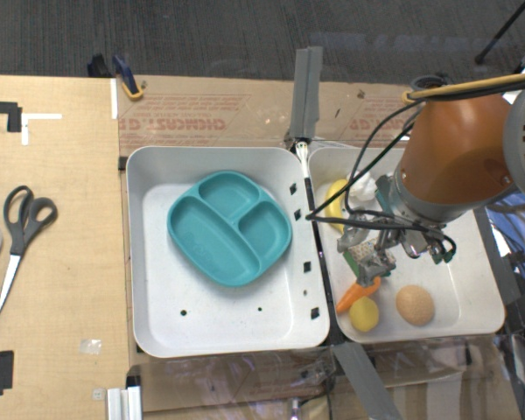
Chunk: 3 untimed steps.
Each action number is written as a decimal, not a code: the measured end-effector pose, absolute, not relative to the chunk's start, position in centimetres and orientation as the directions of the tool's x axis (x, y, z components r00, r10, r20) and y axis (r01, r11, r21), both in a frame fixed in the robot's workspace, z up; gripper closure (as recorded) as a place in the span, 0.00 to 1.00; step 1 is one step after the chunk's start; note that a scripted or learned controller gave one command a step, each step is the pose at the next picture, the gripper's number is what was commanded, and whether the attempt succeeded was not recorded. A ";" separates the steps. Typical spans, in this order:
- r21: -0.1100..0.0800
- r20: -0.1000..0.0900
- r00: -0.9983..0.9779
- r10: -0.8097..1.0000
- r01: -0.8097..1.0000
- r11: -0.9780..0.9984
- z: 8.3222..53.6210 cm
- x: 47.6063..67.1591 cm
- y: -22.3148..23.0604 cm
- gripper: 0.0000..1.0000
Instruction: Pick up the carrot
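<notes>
**Tool low over the carrot, grasp unconfirmed**

Right now my tool point(367, 265) hangs low in the right bin point(472, 318), its tip just above the upper end of the carrot point(357, 294). Cables and the wrist body crowd the tip, so I cannot tell whether it is apart or together, and I see nothing between its parts that I could call held.

The carrot lies on the bin floor, slanting from lower left to upper right, close to the wall that divides the two bins. Its lower side touches a yellow fruit point(364, 315), and a tan egg-like ball point(414, 305) sits near on the right. Another yellow item point(336, 198) lies farther up the bin, partly behind my wrist.

I judge the carrot to be a light, stiff toy piece with a smooth, tapered skin, so it could slide out toward its thin end. The thicker middle, squeezed across its width, looks the safest hold.

Outward, the left bin point(149, 234) carries a teal divided plate point(231, 227), and scissors point(21, 226) rest on the table point(61, 322).
</notes>
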<state>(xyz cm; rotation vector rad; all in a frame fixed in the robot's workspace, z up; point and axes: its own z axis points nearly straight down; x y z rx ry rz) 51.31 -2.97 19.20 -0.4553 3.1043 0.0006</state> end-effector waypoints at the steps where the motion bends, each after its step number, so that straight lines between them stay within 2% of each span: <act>1: 0.000 -0.005 -0.956 -0.292 -0.292 0.956 24.6 50.9 3.0 1.00; 2: 0.000 -0.002 -0.910 -0.414 -0.414 0.910 23.6 48.7 5.2 1.00; 3: 0.001 -0.001 -0.838 -0.546 -0.546 0.838 20.6 50.8 7.1 1.00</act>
